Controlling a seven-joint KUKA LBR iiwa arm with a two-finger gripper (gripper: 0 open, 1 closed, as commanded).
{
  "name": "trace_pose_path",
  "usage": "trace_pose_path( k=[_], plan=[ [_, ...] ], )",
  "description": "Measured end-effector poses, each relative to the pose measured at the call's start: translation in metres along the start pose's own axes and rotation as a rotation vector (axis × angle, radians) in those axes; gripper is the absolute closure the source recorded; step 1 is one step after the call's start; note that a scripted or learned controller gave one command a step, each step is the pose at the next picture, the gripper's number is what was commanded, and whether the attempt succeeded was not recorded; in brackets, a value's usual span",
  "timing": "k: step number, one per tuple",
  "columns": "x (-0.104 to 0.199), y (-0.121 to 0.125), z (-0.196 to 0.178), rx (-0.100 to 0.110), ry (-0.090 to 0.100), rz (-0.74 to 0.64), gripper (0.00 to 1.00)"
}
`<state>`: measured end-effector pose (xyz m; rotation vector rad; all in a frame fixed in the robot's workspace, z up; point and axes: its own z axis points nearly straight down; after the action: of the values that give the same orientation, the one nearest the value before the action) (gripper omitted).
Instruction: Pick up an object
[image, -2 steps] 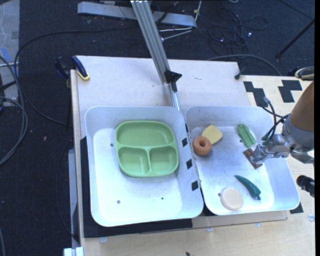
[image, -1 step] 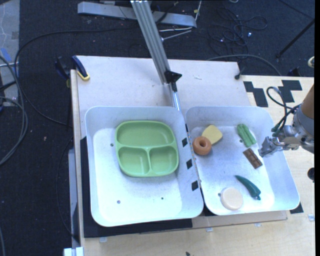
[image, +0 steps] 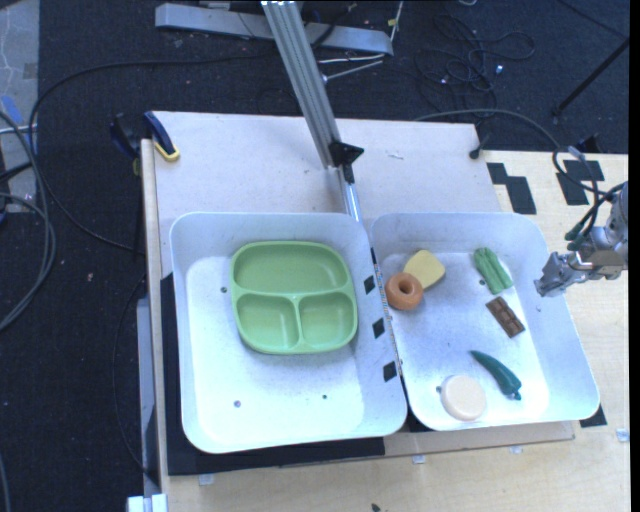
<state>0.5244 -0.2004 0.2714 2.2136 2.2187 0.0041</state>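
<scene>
Lying lengthwise toward the bin's near-right corner, the teal pepper (image: 497, 373) sits well apart from the gripper (image: 553, 277).

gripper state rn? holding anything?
Gripper: at the right rim of the right white bin, nothing visible between its fingers; open or shut cannot be told at this size.

Robotics laboratory test bench — a plywood bench top (image: 300, 160) carries two shallow white bins (image: 200, 400), an aluminium strut (image: 305, 80) rises behind them, and loose black cables (image: 60, 200) trail over dark carpet — fittings of a research rig, not a home.
</scene>
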Motion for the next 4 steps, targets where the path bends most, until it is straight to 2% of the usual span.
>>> trace_pose_path(
  k=[1,4],
  plan=[
    [0.047,-0.001,0.012,0.008,0.005,-0.004,1.00],
    [0.215,0.014,0.047,0.009,0.006,-0.006,1.00]
  ],
)
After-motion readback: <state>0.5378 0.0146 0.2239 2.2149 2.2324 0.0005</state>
